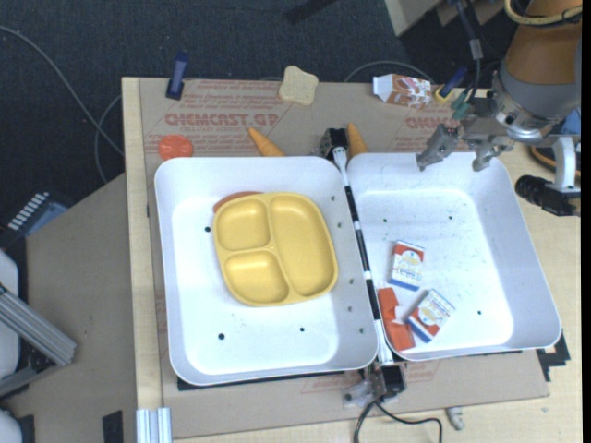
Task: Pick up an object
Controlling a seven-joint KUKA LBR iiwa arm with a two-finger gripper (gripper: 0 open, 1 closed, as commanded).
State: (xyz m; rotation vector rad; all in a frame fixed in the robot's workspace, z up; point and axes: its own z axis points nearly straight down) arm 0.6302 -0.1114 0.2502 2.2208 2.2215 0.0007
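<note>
Looking down on a bench [92, 275] carrying two shallow white bins side by side. In the right bin [517, 275], near its front edge, a small carton [430, 313] lies tilted, touching a red block [397, 332] and a blue piece at the front left corner. Just behind them lies a second small carton [406, 265], red, white and blue. The left bin [185, 321] holds a yellow tray [274, 247] with three compartments, set a little toward the back; something red peeks from under its back left corner. Beyond the bins, on a brown board [222, 109], lie an orange carrot [265, 143], a red disc [174, 147], a blue item [176, 74], a slice of bread [298, 84] and a small packet [403, 89]. The gripper [454, 158] hangs over the right bin's back edge, its two fingers spread apart with nothing between them.
</note>
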